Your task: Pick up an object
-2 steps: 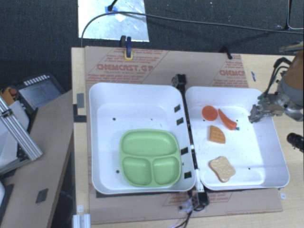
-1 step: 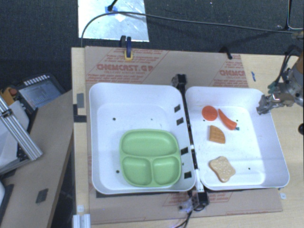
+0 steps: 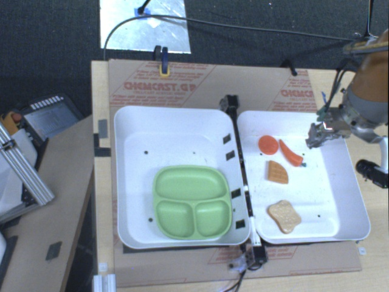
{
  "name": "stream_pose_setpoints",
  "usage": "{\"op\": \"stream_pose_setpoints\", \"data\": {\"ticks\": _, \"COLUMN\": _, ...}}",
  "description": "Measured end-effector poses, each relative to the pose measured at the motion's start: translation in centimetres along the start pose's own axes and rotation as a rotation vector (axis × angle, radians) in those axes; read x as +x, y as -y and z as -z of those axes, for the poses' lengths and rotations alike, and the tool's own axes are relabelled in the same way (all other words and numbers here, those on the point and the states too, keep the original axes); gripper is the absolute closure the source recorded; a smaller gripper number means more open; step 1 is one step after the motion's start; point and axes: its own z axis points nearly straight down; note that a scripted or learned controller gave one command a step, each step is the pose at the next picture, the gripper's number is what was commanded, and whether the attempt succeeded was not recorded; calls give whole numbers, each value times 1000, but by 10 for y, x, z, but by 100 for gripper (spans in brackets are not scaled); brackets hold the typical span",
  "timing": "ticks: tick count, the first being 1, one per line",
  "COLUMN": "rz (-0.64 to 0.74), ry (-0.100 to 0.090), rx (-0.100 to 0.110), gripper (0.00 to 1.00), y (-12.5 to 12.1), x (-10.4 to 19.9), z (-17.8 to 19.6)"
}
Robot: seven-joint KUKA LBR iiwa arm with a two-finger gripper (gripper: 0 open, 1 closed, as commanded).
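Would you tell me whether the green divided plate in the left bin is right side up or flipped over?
Right side up. The green divided plate shows its three hollow compartments facing the camera, lying flat on the floor of the left bin.

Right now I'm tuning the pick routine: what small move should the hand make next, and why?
Probably shift the hand a little toward the left bin and lower it over the orange-red chili. The hand sits just right of that piece in the right bin, and it is the nearest item.

bench [image 3: 140, 81] covered by printed cardboard at frame centre, two white bins laid side by side on it, left bin [image 3: 130, 132], right bin [image 3: 346, 187]
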Motion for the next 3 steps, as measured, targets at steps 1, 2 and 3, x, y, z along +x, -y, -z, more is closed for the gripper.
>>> {"op": "stream_pose_setpoints", "data": {"ticks": 1, "rz": 1, "ry": -1, "rx": -1, "gripper": 100, "y": -12, "x": 52, "z": 0}}
{"op": "stream_pose_setpoints", "data": {"ticks": 2, "rz": 2, "ry": -1, "rx": -1, "gripper": 100, "y": -15, "x": 106, "z": 8}}
{"op": "stream_pose_setpoints", "data": {"ticks": 3, "rz": 1, "ry": -1, "rx": 0, "gripper": 100, "y": -12, "x": 158, "z": 15}}
